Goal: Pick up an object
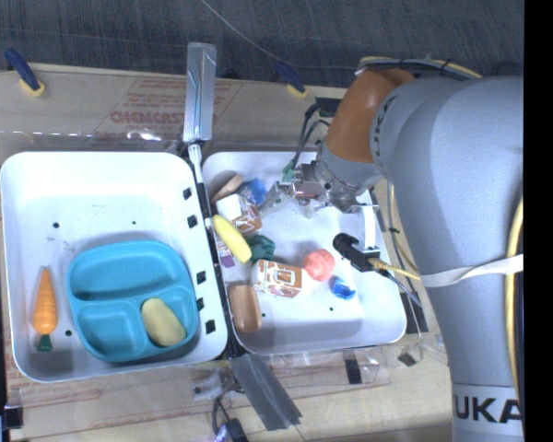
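Gripper point(290, 191) poised low in the right bin point(387, 325) near the banana point(231, 238); finger state indiscernible, nothing visibly grasped, pick still outstanding.

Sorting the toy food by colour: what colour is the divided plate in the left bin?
Light blue; the divided plate shows clearly in the camera view.

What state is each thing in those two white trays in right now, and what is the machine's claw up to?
Blue plastic divided tray: flat in the left bin, holding the potato.
Yellow potato: lying in the tray's lower right compartment.
Orange toy carrot: lying on the bin floor, beside the tray.
Yellow banana: lying at the right bin's left wall.
Pink ball: resting loose.
Gripper: low over the right bin.
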Robot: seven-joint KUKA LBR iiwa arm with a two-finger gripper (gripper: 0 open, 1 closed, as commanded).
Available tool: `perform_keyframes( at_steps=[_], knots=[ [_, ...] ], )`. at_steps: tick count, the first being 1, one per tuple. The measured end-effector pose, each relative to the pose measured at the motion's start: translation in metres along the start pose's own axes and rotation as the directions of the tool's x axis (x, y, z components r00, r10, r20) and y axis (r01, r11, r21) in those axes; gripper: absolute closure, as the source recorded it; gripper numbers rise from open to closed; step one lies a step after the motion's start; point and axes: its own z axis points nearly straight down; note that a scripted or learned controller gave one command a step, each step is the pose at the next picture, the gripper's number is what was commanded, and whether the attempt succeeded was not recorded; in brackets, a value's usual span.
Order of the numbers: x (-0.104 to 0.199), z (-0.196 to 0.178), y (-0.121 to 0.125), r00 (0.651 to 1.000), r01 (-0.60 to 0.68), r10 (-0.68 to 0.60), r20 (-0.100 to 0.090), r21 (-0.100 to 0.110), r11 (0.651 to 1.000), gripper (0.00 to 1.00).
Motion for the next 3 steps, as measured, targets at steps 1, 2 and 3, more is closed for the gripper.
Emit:
perform_keyframes(
  at_steps=[1,2,3],
  knots=[
    [-0.027,-0.057,-0.099,0.997,0.074,-0.074,0.002,-0.001,0.997,0.00],
    [-0.052,0.000,-0.105,0.990,0.138,-0.138,0.001,0.000,0.990,0.00],
    [-0.058,0.000,-0.150,0.992,0.129,-0.129,0.001,0.001,0.992,0.00]
  ],
)
